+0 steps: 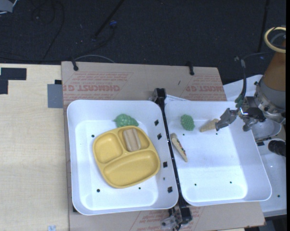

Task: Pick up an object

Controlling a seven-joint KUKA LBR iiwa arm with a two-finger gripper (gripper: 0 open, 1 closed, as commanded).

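You see two bins side by side, with the divided tray (pixel 126 158) as your landmark in the left bin (pixel 82 186). A bun (pixel 131 139) lies in its upper right compartment; a leafy piece (pixel 126 120) touches its far edge. Right of the tray, in the right bin (pixel 241 186), lie a slim piece (pixel 178 147), then a lump (pixel 187 122), a wedge (pixel 209 125) and the tool (pixel 230 118).

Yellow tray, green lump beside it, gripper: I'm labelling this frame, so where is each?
yellow tray (pixel 127 170), camera view, large bottom compartment.
green lump (pixel 125 120), camera view, its middle.
gripper (pixel 234 118), camera view, between fingertips.
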